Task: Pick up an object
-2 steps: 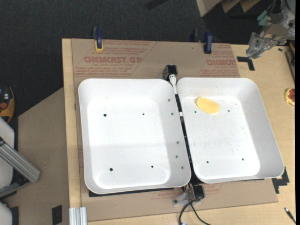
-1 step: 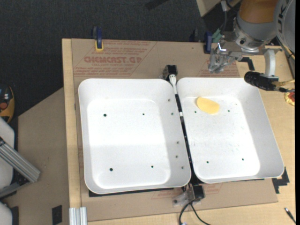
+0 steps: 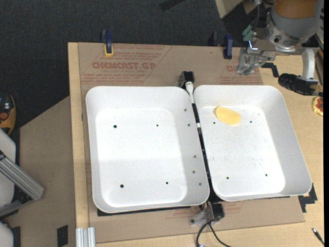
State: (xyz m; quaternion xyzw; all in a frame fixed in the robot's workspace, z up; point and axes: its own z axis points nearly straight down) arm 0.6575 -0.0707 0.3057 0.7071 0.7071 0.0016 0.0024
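Two white bins sat side by side: the left bin (image 3: 103,138) and the right bin (image 3: 288,138), each marked with a few small dark dots. In the right bin, toward eleven o'clock, lay a yellow object (image 3: 227,115) (plain, no pattern). The board (image 3: 154,66) beneath was light brown with faded red lettering at twelve o'clock. Two clamps, one blue and yellow (image 3: 107,41) and one blue (image 3: 228,46), marked its far edge. At one o'clock, the arm (image 3: 294,6) was grey with an orange band, above a silvery metal gripper (image 3: 249,66). The surrounding floor (image 3: 41,24) was dark grey.
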